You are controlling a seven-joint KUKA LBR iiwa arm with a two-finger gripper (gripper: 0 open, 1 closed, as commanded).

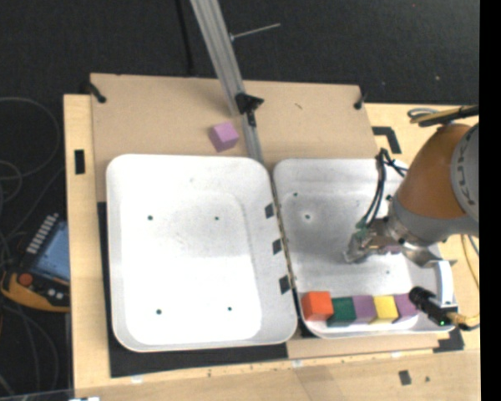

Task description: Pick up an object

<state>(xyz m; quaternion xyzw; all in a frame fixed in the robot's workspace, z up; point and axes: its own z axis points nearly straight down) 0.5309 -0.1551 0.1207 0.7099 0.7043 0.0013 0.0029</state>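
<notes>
Along the front wall of the right bin [317, 182] lies a row of blocks: an orange one [319, 305], a green one [343, 310], a purple one [365, 308], a yellow one [387, 307] and another purple one [405, 304]. My gripper [361, 249] hangs low over the middle right of that bin, a little behind the row and apart from it. Nothing shows between its fingers. The arm's grey and orange wrist [430, 186] covers the bin's right side.
The left bin [192, 249] lies beside the right one. A loose purple cube [225, 135] rests on the brown board behind the bins. A slanted metal pole [221, 53] rises from the board's back middle. Cables and a handheld pendant [42, 261] lie off the bench's left.
</notes>
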